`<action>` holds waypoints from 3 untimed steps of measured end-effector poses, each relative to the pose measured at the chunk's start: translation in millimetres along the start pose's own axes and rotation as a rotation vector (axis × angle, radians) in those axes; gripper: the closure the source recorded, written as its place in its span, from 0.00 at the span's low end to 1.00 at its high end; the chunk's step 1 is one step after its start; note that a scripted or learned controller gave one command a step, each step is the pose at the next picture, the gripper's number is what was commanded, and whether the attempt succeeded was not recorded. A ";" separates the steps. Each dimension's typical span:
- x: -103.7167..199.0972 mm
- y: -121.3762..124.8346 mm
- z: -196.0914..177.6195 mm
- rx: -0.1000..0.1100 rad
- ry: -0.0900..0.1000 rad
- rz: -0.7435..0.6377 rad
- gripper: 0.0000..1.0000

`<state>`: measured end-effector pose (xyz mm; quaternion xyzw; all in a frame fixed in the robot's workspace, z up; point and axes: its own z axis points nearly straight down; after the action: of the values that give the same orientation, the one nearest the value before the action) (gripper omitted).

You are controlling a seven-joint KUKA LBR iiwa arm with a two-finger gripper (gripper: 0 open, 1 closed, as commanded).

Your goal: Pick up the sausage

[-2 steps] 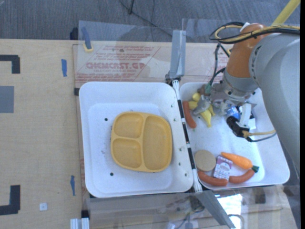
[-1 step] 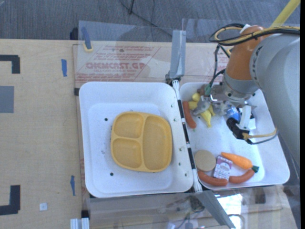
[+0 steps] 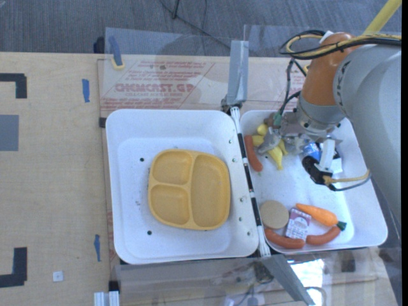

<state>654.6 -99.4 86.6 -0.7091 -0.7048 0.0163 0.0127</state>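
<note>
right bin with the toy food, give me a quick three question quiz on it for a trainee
1. True or false: the long reddish-brown toy sausage lies along the near edge of the right white bin.
2. Which thing sits between the sausage and the orange toy carrot? A) a small red and white packet B) a blue cup C) a green leaf
3. Fill in: the yellow three-compartment plastic plate lies in the ____ white bin.

Key: 1 true. 2 A, the small red and white packet. 3 left; that is the left white bin as the camera sees it, while the grey two-finger gripper is over the far end of the right one.
</note>
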 end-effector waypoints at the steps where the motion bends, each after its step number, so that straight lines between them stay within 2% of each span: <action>1: 4.2 -16.5 -0.7 -0.044 0.010 0.244 0.00; 2: -5.5 3.4 0.6 0.004 0.015 0.213 0.00; 3: 2.7 1.2 0.7 0.011 0.006 0.317 0.00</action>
<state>655.8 -96.6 85.8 -0.8114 -0.5840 0.0200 0.0158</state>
